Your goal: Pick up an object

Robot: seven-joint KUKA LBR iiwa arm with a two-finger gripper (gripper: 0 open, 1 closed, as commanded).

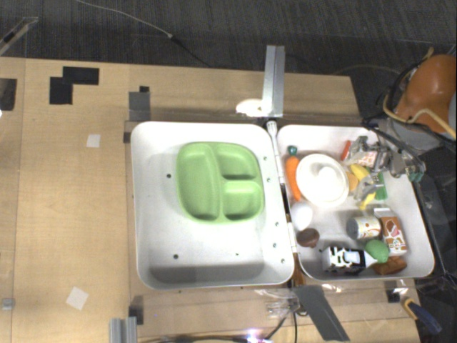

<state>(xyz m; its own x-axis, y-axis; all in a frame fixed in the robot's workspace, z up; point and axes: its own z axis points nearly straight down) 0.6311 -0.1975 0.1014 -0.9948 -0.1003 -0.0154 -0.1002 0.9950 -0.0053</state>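
We take the white bowl (323,178) in the right bin (421,224) as landmark: the gripper (373,168) hangs just right of it, over a yellow piece (359,174). Left of the bowl lies a carrot (292,176); the left bin (153,213) holds a green divided plate (218,181). We cannot tell how the gripper is set.

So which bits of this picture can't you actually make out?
- Pincer: blurred against the clutter in the right bin, so open or shut is unclear.
- Yellow item beneath it: partly covered, identity uncertain.
- Small carton: print too small to read.
- Arm: cut off by the right edge.
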